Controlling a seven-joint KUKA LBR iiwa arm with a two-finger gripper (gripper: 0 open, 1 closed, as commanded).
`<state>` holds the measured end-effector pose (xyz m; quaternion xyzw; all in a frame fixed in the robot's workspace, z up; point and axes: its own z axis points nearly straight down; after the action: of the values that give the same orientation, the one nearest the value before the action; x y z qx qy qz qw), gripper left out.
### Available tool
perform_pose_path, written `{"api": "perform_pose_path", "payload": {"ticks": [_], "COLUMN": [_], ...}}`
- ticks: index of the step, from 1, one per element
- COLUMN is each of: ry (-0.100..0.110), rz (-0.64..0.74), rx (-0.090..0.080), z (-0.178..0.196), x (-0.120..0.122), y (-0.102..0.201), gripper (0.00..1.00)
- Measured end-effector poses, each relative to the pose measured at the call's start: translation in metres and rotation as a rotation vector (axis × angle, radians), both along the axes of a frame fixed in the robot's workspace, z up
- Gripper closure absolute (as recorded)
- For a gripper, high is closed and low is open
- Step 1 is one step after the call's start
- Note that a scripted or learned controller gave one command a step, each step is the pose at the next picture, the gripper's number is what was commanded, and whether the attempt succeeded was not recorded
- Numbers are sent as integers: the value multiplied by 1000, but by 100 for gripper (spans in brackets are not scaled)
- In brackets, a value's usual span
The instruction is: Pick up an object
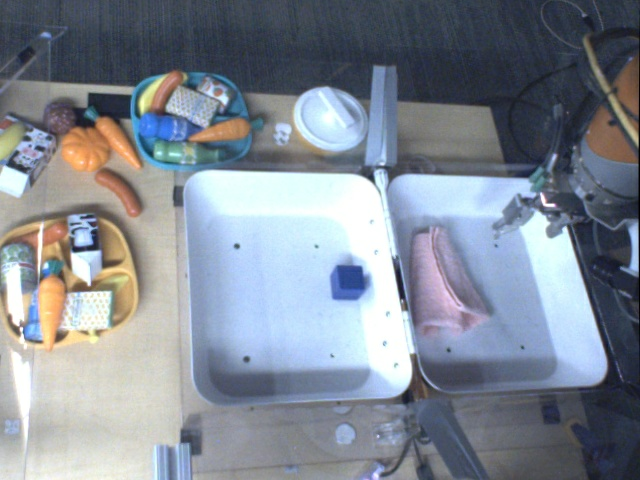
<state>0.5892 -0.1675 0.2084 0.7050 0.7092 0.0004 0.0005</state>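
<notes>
The folded pink cloth lies in the right bin, against its left wall; the blue cube sits left of the cloth, in the left bin. The hand hovers right of the cloth, released and grasping nothing. Risk: its 2 fingers may pinch only a loose fold, which would slip free on lifting.

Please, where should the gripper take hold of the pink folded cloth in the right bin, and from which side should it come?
Probably from above, on the thick folded end of the pink cloth toward the bin's near wall, where the layers bunch up. It lies flat and long on the right bin floor, so the fingers should close across its narrow width. The gripper is apart from it.
</notes>
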Motion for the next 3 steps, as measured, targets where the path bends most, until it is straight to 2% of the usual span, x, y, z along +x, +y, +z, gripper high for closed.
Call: {"api": "perform_pose_path", "payload": {"ticks": [1, 2, 3], "ry": [-14, -24, -20], "rz": [91, 160, 75], "rx": [-3, -8, -4], "z": [-110, -114, -115], "x": [-36, -41, 41], "y": [55, 76, 76], "gripper": [0, 0, 0]}}
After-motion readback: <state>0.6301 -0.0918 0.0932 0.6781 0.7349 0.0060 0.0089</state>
